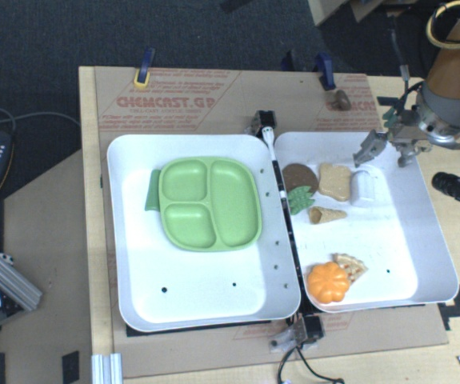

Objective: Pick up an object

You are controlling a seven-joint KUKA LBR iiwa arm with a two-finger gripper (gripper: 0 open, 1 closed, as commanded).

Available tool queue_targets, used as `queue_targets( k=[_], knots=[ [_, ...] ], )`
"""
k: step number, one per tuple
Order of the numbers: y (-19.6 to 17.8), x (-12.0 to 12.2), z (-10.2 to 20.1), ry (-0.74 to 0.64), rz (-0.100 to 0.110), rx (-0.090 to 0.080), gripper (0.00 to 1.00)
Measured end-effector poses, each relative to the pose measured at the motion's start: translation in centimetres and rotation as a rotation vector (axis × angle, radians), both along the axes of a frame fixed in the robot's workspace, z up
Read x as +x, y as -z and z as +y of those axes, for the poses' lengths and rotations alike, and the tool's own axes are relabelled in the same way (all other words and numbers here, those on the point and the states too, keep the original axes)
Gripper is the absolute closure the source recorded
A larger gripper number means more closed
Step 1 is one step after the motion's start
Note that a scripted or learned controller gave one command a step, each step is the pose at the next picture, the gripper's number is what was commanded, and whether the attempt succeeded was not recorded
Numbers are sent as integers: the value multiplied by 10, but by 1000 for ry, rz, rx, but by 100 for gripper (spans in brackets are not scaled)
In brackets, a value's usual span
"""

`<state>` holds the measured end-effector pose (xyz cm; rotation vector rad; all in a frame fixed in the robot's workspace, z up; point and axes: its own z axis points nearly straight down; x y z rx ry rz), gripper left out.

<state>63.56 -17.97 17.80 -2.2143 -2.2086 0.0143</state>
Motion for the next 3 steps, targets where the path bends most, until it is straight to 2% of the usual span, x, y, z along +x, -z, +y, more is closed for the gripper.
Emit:
queue_targets(
  k=[1, 2, 3],
  knots=[
    [-10, 3, 0, -2, -15, -3, 0],
    [52, -3, 0, -3, -10, -2, 0],
    [94, -3, 1, -3, -16, -3, 0]
  ],
)
